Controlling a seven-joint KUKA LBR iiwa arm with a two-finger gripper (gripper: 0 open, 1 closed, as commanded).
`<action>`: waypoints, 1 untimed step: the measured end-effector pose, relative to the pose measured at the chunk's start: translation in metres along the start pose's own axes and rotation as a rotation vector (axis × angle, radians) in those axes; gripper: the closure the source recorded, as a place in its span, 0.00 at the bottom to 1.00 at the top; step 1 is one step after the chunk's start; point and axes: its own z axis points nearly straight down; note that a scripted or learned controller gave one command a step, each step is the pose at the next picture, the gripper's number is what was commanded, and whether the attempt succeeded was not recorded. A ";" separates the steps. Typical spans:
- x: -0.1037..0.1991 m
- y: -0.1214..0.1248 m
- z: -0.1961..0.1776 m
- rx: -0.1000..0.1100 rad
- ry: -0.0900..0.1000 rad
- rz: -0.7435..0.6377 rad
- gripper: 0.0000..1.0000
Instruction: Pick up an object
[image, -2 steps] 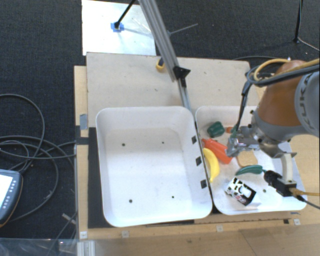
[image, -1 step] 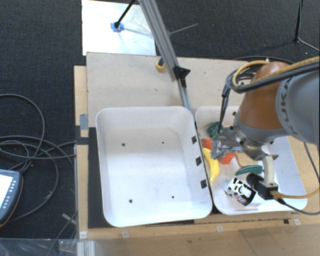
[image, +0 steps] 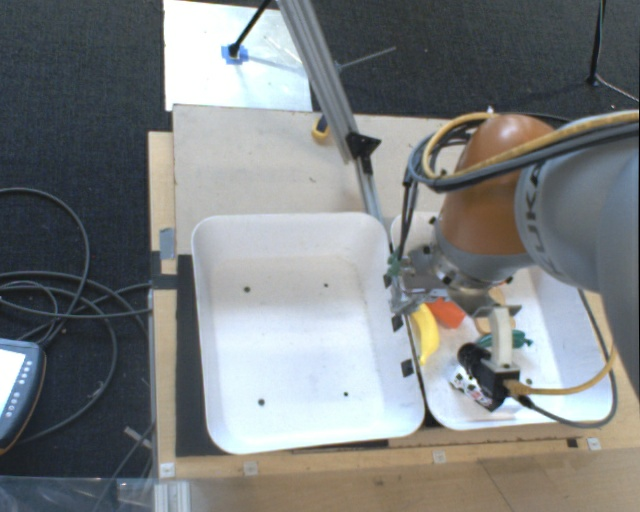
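The left bin (image: 300, 330) adjoins the right bin (image: 590, 400), where a banana (image: 427, 335) lies.

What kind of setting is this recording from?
Most likely a robotics lab's bin-picking bench: a grey industrial arm reaches over two white bins on a plywood bench, cables trail across dark carpet, and a handheld control pendant lies at the left edge.
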 end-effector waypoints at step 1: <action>0.052 0.002 -0.012 0.001 0.000 0.000 1.00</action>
